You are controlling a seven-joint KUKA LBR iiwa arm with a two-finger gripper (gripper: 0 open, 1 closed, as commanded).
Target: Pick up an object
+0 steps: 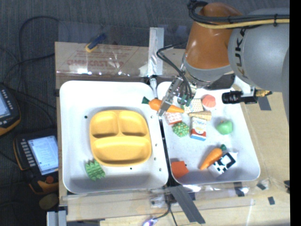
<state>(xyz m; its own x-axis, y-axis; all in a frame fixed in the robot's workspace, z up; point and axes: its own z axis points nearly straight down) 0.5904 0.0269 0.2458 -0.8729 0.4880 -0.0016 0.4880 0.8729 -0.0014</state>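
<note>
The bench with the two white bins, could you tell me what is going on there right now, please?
A KUKA arm reaches in from the right, its pincer low over the far left corner of the right bin, close to an orange carrot by the divide between the bins. Whether it grips anything cannot be seen. That bin also holds a small carton, a green ball and a second carrot. The left bin holds a yellow divided plate.

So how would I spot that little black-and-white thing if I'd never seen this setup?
Look in the right bin, the one crowded with small toys. Go to its near right corner, where a carrot lies at a slant. The black-and-white block touches the carrot's leafy end; it is the one patchy black-and-white thing among orange, green and red pieces.
</note>
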